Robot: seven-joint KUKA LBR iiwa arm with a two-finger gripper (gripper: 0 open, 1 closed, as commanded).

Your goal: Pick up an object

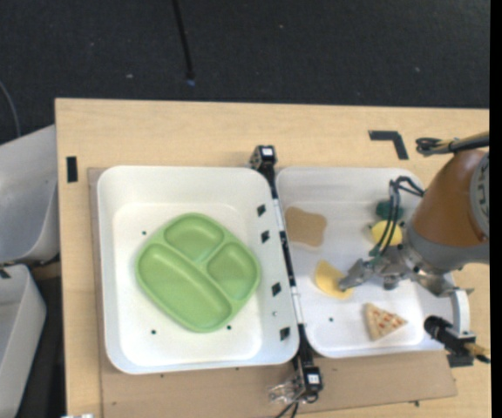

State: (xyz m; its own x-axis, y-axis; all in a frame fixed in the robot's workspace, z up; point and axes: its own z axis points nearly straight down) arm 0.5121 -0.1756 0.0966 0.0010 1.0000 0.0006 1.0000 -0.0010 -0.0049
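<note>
On the wooden desk [190, 133] the left bin [116, 338] carries a green divided plate [197, 270], lying flat and untouched. In the right bin [338, 342], from left to right, lie a brown toast-shaped slice [306, 225], a yellow wedge [329, 280], a pizza slice [383, 321] and, farther back, a yellow-green item [385, 225] partly hidden by the arm. The jaws [362, 276] are low in this bin, just beside the yellow wedge at its right edge; how far apart they stand cannot be told, and nothing is seen held. Judged step: approach to grasp. The next move calls for centring over the wedge, closing, then lifting clear.
</note>
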